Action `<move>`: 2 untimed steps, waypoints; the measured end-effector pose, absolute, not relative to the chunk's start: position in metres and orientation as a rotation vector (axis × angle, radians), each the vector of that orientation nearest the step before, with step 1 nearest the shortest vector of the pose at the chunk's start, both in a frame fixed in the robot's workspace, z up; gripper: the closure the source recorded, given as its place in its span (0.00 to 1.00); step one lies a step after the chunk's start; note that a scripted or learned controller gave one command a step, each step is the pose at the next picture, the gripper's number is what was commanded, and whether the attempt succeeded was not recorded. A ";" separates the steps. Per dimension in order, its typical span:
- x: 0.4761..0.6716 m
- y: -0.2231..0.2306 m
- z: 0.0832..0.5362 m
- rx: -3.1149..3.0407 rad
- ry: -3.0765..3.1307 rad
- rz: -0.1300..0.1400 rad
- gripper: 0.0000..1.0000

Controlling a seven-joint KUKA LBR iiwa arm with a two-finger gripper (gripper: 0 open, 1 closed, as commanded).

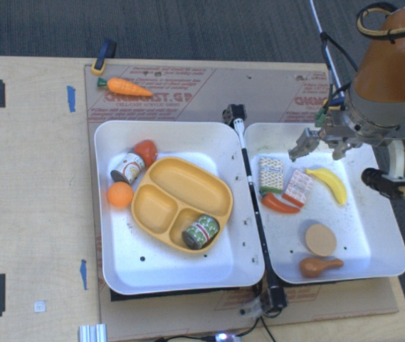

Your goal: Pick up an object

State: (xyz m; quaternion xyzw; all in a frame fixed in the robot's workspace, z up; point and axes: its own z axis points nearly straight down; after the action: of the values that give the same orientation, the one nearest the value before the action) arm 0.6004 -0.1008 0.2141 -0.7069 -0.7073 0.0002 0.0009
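My gripper [321,147] hangs over the back of the right bin [391,251], its two fingers spread open with nothing between them. Just below it lie a yellow banana [329,184], a small red-and-white packet [299,187] and a pale patterned packet [271,174]. A red-orange pepper [280,204] lies under the packets. Toward the front of that bin sit a tan round disc [321,239] and a brown drumstick-shaped piece [319,266].
The left bin [117,262] holds a yellow divided plate [181,184] with a green can [201,231] in it, plus a small tin [127,167], a red item [146,150] and an orange ball [119,194]. A carrot [127,87] lies on the cardboard behind.
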 end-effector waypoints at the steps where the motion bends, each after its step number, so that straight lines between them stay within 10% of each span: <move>1: 0.606 -0.118 0.098 -2.228 -2.226 -0.009 0.00; 2: 0.563 -0.099 0.090 -2.230 -2.227 -0.011 0.00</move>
State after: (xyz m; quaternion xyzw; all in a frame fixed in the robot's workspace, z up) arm 0.5634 -0.0991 0.0897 -0.7076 -0.7065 -0.0035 -0.0051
